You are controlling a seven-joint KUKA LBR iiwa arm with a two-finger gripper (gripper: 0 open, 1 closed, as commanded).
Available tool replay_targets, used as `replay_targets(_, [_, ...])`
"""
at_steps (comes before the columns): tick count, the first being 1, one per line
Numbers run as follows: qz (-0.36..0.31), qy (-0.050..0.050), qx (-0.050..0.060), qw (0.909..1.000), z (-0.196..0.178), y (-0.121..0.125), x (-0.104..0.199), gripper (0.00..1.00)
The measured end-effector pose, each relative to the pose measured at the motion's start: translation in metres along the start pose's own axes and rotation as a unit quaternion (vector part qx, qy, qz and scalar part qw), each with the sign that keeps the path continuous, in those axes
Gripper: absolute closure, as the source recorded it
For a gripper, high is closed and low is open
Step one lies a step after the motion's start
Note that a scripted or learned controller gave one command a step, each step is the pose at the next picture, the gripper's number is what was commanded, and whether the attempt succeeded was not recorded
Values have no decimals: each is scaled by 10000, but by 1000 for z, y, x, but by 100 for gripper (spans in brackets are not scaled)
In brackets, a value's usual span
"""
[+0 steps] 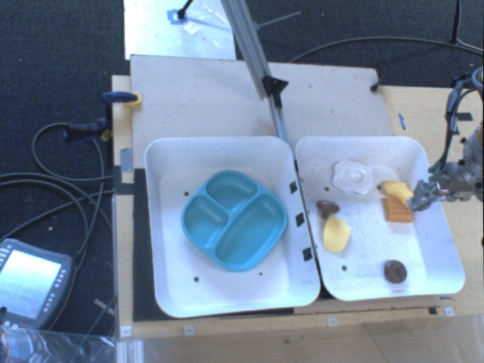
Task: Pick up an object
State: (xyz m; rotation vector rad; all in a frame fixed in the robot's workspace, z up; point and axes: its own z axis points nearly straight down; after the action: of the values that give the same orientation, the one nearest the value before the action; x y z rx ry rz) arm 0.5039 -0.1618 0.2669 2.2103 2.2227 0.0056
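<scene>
The right bin (435, 274) holds several small items. A clear crumpled plastic piece (352, 177) lies at the back. A yellow ridged piece (396, 190) sits beside an orange waffle-like square (397, 209). A small brown lump (327, 208) rests above a yellow wedge (336, 234). A round brown disc (395, 271) lies near the front. My gripper (422, 196) reaches in over the bin's right wall, low and just right of the orange square and the yellow ridged piece. I see nothing held in it.
The left bin (170, 278) holds a blue divided plate (234, 219). A grey pole (249, 40) slants down from the top to the gap between the bins. Cables and a teach pendant (30, 282) lie on the floor at left.
</scene>
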Motion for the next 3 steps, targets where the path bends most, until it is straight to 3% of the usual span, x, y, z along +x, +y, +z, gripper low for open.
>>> replay_targets(2, [-28, 23, 34, 10000, 27, 33, 107, 100])
replay_targets(3, [-30, 24, 22, 10000, 18, 48, 160, 100])
